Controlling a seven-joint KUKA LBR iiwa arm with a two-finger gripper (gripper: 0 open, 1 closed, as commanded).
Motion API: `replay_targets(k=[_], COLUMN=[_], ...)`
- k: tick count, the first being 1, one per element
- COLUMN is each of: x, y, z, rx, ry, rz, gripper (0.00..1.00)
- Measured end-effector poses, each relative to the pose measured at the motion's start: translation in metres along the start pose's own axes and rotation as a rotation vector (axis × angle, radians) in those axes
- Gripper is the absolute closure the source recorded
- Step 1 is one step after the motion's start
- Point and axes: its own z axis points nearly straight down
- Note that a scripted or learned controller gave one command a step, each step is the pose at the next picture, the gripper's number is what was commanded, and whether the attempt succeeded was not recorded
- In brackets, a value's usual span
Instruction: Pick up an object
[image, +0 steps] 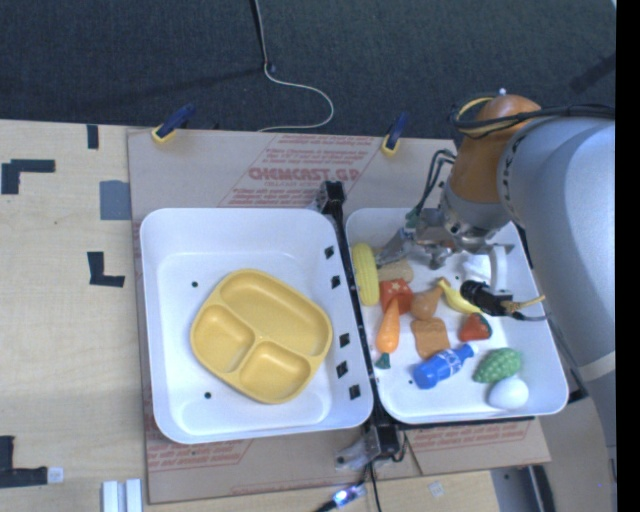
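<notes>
In the right bin (450, 402), toward its 11 o'clock corner, a pale tan toy piece (396, 270) is seen, just at 7 o'clock from the gripper (425, 245). Whether the two touch cannot be told, nor can it be told whether the gripper is open or closed, and nothing is seen held in it.

A yellow corn cob (365, 275) is laid just at 9 o'clock of the tan piece, along the bin's left wall. A red piece (396, 296) is found at its 6 o'clock, and an orange carrot (388, 326) lies beyond that.

At 5 o'clock of the gripper a banana (452, 294) is seen. Farther on lie a brown slice (430, 336), a red strawberry (475, 326), a blue bottle (441, 367), a green piece (497, 363) and a white egg (508, 392).

At 9 o'clock the left bin (170, 300) is occupied by a yellow divided plate (262, 335).
</notes>
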Motion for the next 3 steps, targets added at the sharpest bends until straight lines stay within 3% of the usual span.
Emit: replay_targets(k=[1,3], x=[0.002,-0.004], y=[0.002,0.015], z=[-0.014,-0.123], rx=[-0.004,-0.005], ry=[0.004,0.003], rz=[-0.001,0.0], gripper=[1.0,1.0])
